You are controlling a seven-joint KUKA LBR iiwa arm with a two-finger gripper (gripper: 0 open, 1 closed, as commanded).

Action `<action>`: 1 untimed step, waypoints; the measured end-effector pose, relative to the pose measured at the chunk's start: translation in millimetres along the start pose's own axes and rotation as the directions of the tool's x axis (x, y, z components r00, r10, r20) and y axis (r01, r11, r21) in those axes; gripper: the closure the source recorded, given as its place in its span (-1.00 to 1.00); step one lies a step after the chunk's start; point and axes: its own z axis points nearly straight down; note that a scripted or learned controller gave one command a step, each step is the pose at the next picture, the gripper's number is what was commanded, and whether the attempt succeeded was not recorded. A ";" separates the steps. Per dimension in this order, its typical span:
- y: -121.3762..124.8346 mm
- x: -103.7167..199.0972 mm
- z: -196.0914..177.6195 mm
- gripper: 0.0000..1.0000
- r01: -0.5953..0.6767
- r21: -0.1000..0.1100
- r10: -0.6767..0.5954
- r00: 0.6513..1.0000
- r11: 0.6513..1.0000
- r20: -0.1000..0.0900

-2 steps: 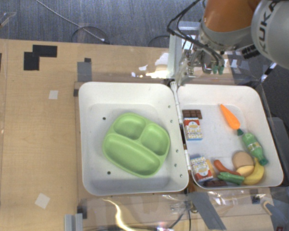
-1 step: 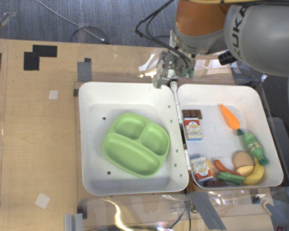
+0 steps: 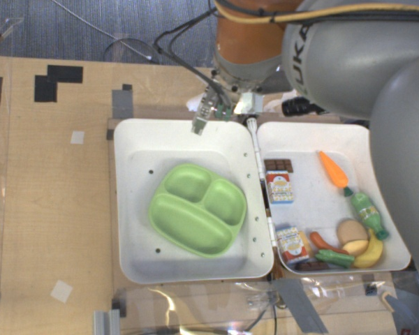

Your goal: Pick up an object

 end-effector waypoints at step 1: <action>60.5 20.6 25.3 1.00 -0.188 0.001 0.188 0.982 0.982 -0.001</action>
